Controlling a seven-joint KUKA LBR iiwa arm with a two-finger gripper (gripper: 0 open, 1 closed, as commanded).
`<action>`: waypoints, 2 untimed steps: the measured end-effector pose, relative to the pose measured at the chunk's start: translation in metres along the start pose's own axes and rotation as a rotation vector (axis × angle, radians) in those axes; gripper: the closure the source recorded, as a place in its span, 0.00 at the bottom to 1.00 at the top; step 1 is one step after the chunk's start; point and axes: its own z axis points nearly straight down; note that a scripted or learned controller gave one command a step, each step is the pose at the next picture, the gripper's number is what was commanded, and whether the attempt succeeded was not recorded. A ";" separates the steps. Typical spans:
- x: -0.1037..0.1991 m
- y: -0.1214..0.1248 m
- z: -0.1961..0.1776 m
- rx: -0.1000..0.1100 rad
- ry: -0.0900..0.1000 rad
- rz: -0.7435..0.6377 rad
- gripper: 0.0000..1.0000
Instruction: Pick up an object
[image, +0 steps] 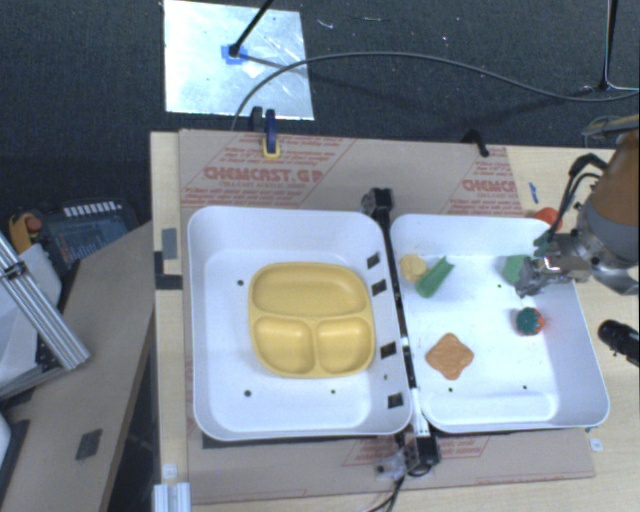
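Nearest the camera is the front edge of the desk (120, 330), with some cable ends poking out where the two white bins meet.

The left bin (215, 400) holds one thing: a yellow divided tray (308, 318), sitting flat in the middle. Looks like that's the drop-off spot, so it's kept apart from the loose stuff.

The right bin (570, 395) is where the pickable bits are. Closest to the front edge is an orange cookie-shaped piece (450, 355), lying flat and well clear of everything else. A bit further back, toward the right wall, there's a small round ball (528, 320) that's teal and red. Further back still, near the dividing wall, a yellow lump (412, 266) and a green stick (435, 277) are touching, the stick lying at a slant. Everything's scattered loosely, probably so each piece can be grabbed on its own.

The pincer (535, 272) is reaching in from the right side at the back right part of that bin, right up against a green block (516, 268). I'd guess that's the target. Honestly can't tell if the pincer is clenched or released, too small and dark to see, and I can't say the block is actually gripped.

Behind the bins is a cardboard sheet (300, 170) with red lettering.
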 end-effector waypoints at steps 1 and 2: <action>0.048 0.010 0.008 0.002 0.002 -0.005 1.00; 0.109 0.028 0.010 0.000 0.003 -0.007 1.00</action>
